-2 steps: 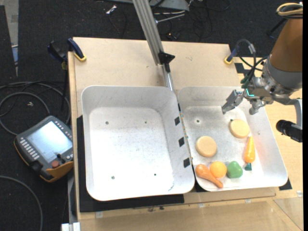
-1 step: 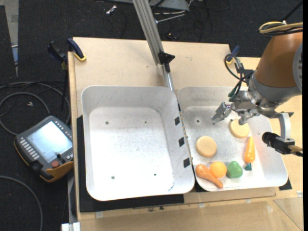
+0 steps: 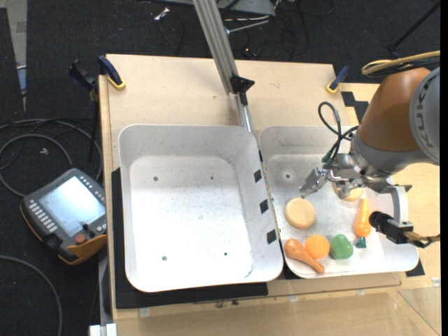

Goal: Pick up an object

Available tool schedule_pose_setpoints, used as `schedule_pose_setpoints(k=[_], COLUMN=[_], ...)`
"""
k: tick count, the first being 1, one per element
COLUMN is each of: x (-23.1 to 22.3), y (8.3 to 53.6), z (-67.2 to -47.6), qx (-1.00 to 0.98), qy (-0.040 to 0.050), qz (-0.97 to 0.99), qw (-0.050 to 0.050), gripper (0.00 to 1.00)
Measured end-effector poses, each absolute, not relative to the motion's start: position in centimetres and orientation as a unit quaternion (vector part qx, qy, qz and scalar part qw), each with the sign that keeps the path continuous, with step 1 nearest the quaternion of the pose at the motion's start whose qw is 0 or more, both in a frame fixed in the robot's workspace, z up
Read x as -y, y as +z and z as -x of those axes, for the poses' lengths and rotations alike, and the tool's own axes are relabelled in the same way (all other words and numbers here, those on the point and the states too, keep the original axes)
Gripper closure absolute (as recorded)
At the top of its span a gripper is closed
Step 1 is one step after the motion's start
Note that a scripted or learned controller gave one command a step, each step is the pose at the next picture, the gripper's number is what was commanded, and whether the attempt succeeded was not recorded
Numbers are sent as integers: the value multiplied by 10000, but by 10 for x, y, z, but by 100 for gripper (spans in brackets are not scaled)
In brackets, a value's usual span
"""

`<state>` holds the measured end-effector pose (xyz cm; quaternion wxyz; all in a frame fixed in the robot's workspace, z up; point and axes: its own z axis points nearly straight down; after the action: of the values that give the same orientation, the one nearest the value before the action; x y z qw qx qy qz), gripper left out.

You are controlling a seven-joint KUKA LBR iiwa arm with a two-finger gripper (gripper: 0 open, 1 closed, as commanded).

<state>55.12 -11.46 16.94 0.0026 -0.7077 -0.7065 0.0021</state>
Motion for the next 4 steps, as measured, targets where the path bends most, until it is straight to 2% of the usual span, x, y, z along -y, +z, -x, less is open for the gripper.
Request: schedule_pose_setpoints(k=[1, 2, 3, 4], x=[110, 110, 108, 108], y=[107, 120, 183, 212], z=[-552, -552, -558, -559], qx=[7064, 7066, 7082, 7081], qy=[3, -5, -20, -12], qz=[7079, 7076, 7060, 7061], qw=[12, -4, -29, -21], gripper=[0, 100, 100, 100])
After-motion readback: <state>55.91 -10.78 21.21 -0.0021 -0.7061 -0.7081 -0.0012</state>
